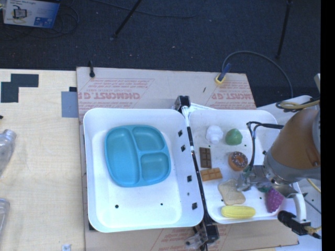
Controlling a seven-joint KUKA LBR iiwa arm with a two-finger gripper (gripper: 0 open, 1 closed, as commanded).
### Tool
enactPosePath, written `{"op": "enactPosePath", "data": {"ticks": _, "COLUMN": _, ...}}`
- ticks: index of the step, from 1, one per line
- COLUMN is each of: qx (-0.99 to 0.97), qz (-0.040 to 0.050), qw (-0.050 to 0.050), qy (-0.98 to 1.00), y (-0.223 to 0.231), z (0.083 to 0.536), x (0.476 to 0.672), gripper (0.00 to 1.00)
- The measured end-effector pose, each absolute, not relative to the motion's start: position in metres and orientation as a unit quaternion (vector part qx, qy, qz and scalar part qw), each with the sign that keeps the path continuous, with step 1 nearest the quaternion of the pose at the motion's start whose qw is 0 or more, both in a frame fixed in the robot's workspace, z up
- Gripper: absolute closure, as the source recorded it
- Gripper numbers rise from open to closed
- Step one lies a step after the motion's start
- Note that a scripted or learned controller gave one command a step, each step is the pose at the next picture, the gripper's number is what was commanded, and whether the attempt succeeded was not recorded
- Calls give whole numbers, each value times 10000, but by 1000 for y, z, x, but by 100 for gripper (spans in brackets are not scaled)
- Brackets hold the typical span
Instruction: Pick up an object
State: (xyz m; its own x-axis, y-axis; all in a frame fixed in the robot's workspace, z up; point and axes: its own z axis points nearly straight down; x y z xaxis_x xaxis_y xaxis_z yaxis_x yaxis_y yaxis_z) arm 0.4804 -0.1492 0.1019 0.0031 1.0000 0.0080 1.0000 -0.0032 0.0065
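The gripper (246, 182) is sitting low in the right bin (209, 203), right by the bread slice (231, 192) with a donut (238, 160) just behind. Honestly can't tell its state or whether it's gripping anything. 1 blue tray (137, 155) is lying in the left bin (136, 213).

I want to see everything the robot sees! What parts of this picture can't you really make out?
- Gripper: too small and blurry in the camera view to tell open or shut.
- Right bin: its right side is hidden under the arm.
- Bottle: cut off by the left edge.
- Grapes: blurry, partly behind the arm.
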Motion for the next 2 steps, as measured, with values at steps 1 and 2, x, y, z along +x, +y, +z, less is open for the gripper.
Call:
{"op": "enactPosePath", "data": {"ticks": 1, "qx": -7067, "qz": 7, "qw": 13, "qy": -7075, "y": -106, "z": 187, "x": 544, "gripper": 100}}
{"op": "enactPosePath", "data": {"ticks": 2, "qx": -7070, "qz": 9, "qw": 17, "qy": -7072, "y": -106, "z": 186, "x": 543, "gripper": 0}}
